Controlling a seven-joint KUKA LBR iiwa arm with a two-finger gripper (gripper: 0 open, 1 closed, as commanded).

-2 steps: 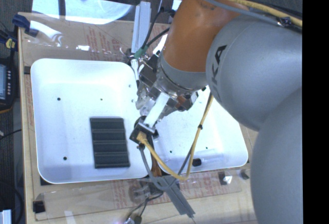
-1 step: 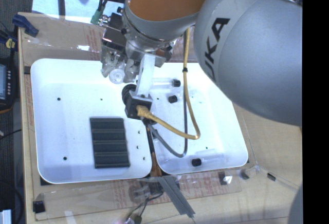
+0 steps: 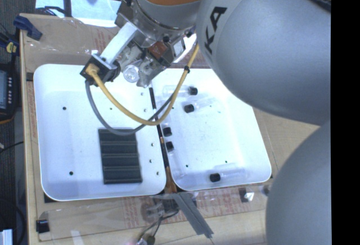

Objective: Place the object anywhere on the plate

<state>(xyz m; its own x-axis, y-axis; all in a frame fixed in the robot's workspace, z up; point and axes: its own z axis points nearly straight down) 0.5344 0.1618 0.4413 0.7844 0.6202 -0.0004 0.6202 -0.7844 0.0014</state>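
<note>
A dark, ridged rectangular plate lies flat in the left bin, toward its front. The gripper hangs from the arm's wrist over the back end of the divide between the two bins, well behind the plate and off to its right. Its tip is crowded by brackets, a yellow hose and a grey cable. Several small clear objects with black ends lie in the right bin: one near the back, one just in front of it, and one by the front wall.
Two more small black pieces sit along the right bin's left wall. The yellow hose and grey cable loop down over the left bin behind the plate. The big grey arm covers the upper right.
</note>
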